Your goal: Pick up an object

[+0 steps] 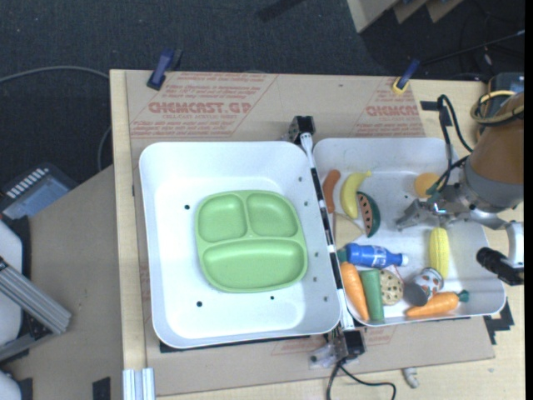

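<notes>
The right shallow white bin (391,150) is crowded along its 6 o'clock edge and left wall, while its centre and 12 o'clock stretch lie bare — the freest room there. The grey arm's two-finger gripper (414,215) hangs over the bin's 3 o'clock side; its metal fingers are spread slightly with nothing between them. Just beside it, toward 5 o'clock, lies a yellow toy corn cob (438,252), upright along the bin's length. Further toys: a blue plastic bottle with white cap (371,256), a watermelon slice (367,212), a yellow banana (355,190), two orange carrots (432,306). The left white bin (166,223) holds a green three-compartment plate (250,241), wide margins all around.
</notes>
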Robot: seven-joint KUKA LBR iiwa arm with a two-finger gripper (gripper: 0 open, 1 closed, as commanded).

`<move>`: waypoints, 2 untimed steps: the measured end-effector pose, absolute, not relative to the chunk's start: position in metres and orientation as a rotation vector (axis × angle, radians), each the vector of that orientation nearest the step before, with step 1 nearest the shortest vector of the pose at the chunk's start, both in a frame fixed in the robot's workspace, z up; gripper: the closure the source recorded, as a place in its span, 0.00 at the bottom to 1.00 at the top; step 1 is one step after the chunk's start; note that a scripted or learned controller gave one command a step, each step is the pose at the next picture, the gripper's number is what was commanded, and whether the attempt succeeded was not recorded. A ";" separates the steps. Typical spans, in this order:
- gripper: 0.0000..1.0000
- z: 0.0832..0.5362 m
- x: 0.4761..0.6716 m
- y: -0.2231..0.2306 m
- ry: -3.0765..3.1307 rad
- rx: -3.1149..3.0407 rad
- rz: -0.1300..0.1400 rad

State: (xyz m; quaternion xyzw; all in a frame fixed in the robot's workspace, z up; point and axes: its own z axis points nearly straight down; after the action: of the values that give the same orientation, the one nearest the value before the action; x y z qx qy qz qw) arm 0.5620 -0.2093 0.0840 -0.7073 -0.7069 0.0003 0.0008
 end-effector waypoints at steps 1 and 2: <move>0.00 0.084 0.498 -0.202 -2.220 -2.222 0.001; 1.00 0.094 0.499 -0.202 -2.222 -2.225 -0.002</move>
State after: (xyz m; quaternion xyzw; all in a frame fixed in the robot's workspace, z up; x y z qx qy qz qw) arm 0.4986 -0.2022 0.0944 -0.7076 -0.7066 -0.0005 -0.0013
